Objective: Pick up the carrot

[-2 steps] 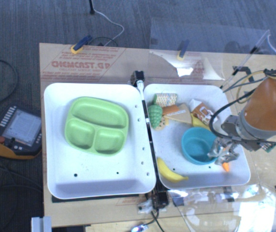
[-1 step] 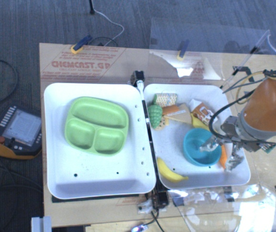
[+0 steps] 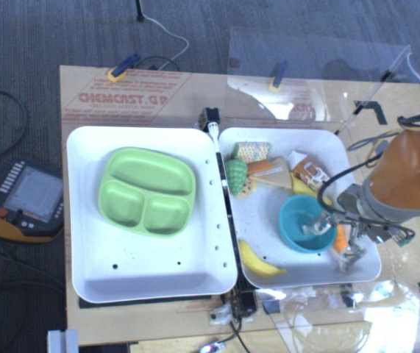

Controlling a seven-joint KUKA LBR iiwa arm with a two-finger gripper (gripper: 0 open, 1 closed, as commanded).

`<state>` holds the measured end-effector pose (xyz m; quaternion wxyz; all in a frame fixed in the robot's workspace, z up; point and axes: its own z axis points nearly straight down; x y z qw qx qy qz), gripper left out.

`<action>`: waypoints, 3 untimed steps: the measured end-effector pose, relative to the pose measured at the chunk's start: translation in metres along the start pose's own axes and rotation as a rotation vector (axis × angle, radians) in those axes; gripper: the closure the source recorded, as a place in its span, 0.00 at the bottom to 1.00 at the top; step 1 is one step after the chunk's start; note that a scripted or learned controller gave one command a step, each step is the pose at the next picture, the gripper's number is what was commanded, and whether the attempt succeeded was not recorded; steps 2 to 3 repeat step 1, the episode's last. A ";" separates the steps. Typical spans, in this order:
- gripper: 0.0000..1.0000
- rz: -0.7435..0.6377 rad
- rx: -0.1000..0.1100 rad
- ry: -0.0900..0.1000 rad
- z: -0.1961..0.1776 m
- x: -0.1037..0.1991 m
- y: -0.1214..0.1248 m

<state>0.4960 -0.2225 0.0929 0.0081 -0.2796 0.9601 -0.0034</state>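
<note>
Carrot (image 3: 340,239) at right bin's (image 3: 268,197) 4 o'clock, beside blue bowl (image 3: 305,223). Gripper (image 3: 346,250) over it; I cannot tell grasp state. Approach step; next I need descent, closure.

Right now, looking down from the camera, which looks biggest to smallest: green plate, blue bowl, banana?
1. green plate
2. blue bowl
3. banana; about as long as the bowl is wide, but far thinner.

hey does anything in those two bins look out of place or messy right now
Nothing is spilled or broken. The right bin is crowded: a banana, blue bowl and toy foods bunch together, and an orange piece sits wedged between the bowl and the gripper. The green divided plate sits alone in the left bin.
</note>
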 end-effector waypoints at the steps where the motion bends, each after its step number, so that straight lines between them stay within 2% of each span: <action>1: 1.00 -0.001 0.012 -0.011 -0.016 -0.005 -0.003; 3: 1.00 -0.001 0.012 -0.011 -0.016 -0.005 -0.003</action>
